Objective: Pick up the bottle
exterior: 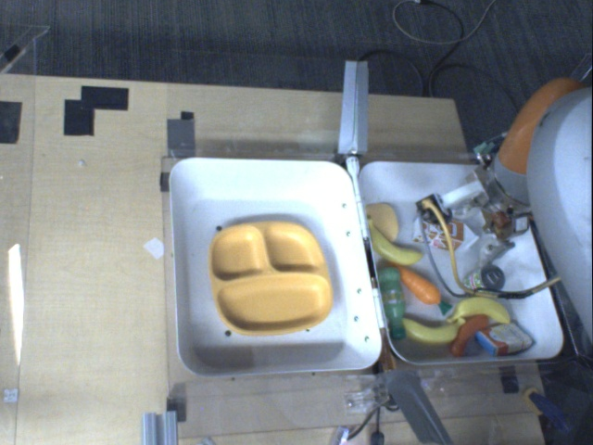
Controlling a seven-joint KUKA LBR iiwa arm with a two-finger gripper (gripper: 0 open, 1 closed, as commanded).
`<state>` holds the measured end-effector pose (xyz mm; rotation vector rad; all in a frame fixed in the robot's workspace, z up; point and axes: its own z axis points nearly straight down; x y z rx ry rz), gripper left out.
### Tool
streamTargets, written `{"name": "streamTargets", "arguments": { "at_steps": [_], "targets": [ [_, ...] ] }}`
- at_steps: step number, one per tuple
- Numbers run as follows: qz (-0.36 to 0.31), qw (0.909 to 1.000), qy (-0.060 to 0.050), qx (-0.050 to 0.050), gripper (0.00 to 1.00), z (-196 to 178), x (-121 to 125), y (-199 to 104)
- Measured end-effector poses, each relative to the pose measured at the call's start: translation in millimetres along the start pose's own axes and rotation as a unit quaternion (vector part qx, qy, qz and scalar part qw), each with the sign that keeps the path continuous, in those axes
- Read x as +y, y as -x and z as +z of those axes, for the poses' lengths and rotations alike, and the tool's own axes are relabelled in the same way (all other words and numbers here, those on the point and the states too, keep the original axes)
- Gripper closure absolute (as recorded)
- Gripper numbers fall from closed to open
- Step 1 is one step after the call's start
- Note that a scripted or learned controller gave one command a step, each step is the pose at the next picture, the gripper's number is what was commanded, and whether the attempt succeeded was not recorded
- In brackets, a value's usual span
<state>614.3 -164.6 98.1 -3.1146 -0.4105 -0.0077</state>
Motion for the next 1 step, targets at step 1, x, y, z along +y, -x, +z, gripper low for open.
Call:
{"name": "streamTargets", "arguments": {
  "at_steps": [1],
  "targets": [
    [0.030,0.9996,0.000,0.002,0.00,9.0,-58.1,65.4]
  ]
}}
